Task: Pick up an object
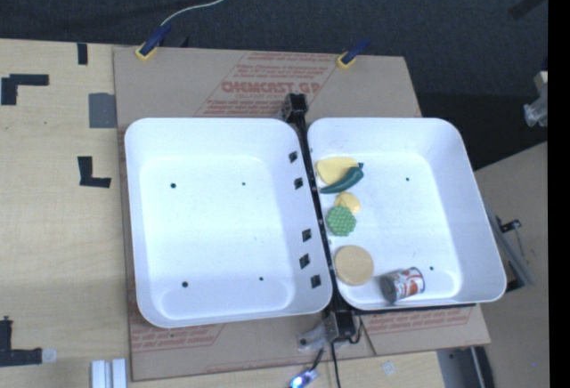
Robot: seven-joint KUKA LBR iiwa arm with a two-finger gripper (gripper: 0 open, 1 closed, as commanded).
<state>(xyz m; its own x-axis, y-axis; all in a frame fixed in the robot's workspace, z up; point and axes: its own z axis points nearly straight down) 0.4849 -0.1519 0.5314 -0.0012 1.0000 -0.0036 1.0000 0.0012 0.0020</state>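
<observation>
Objects for picking are all being kept in the right bin (463, 164), gathered along its left wall, next to the divide between the two bins. Nearest the camera, a small can (405, 285) with a red and white label is lying on its side by the bin's near wall. Just left of it, a round tan disc (354, 264) is being shown lying flat. Farther back, a green bumpy ball (340, 220) is sitting against a small yellow piece (349, 202). Beyond these, a dark green curved item (346, 181) is lying against a larger yellow item (332, 169), which is the farthest of the group.

The left bin (214, 217) is being carried beside the right one on a cardboard sheet (267, 84), which is lying on the wooden bench (53, 199). At the sheet's far edge, two blue and yellow clips (151, 43) are being shown, one near each corner.

How far the claw is open, and whether anything is being held in it, cannot be told.
</observation>
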